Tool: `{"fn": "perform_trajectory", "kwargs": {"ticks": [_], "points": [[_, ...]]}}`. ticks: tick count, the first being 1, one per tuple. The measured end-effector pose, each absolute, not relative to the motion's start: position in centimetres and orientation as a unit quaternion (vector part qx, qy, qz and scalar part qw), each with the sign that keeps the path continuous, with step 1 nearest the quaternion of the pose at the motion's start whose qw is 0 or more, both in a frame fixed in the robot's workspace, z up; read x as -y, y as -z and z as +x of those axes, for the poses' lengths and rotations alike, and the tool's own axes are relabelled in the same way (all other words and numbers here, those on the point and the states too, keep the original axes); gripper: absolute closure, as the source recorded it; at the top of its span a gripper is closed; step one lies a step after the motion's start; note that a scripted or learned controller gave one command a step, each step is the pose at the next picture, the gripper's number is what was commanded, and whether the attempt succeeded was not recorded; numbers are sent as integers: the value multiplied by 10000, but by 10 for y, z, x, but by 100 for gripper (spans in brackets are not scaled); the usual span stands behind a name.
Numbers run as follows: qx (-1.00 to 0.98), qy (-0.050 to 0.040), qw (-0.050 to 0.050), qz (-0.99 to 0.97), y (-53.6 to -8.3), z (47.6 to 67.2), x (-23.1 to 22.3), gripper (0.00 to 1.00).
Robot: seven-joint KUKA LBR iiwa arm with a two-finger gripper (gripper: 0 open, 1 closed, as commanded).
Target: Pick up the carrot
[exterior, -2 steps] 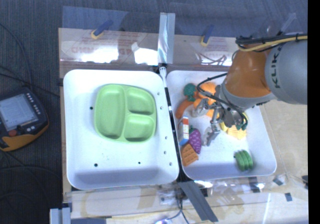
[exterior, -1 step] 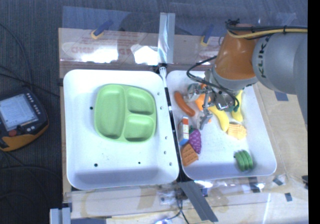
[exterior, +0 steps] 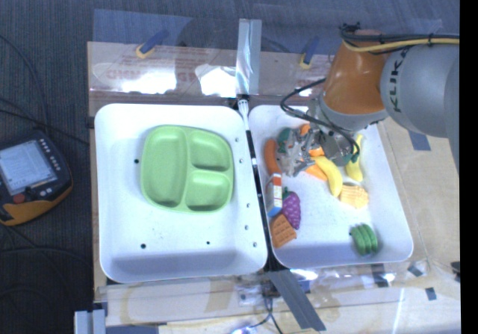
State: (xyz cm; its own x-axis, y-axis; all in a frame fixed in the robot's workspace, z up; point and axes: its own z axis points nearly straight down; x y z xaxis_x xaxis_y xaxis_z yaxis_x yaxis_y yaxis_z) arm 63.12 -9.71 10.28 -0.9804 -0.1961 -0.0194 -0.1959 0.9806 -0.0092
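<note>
Arm (exterior: 403,82), grey w/ orange band, reaching in from right, wrist down over upper part of right bin (exterior: 396,209). Gripper (exterior: 300,155) low among toy food at bin's upper left; jaw state can't be told, fingertips lost in clutter, nothing clearly between them. Carrot (exterior: 270,156): orange piece along right bin's left wall, just left of gripper, touching or nearly so, can't say which. Yellow banana (exterior: 331,176) just right of gripper, another yellow piece (exterior: 353,169) beyond it. Purple grapes (exterior: 291,209) lower, near left wall, orange waffle-like piece (exterior: 282,231) just below them. Green ribbed item (exterior: 364,239) at lower right corner, apart from rest. Left bin (exterior: 119,243) bearing green divided plate (exterior: 187,168), upright, roughly centred. Handheld controller (exterior: 30,172) on carpet, well left of bench.
</note>
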Motion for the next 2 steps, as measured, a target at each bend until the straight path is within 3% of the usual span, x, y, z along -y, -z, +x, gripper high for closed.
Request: {"fn": "perform_trajectory", "kwargs": {"ticks": [1,2], "points": [[-9997,-4,52,-224,-188,640,21,100],[-9995,12,9,-325,-184,562,89,100]]}}
